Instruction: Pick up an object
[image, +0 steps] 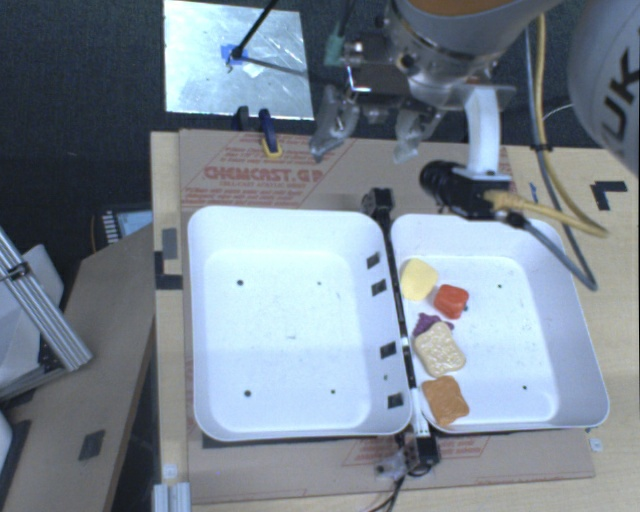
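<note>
Several small objects lie along the left side of the right bin: a pale yellow piece, a red-orange piece, a small purple piece, a cream waffle-like piece and an orange-brown piece. My gripper hangs high above the bench near the top of the view, behind the bins. Its two fingers are spread apart, and nothing is between them.
The left bin sits beside the right one, joined by a black clip strip. Yellow and grey cables run along the back right. A cardboard sheet lies under the bins. A metal frame stands at left.
</note>
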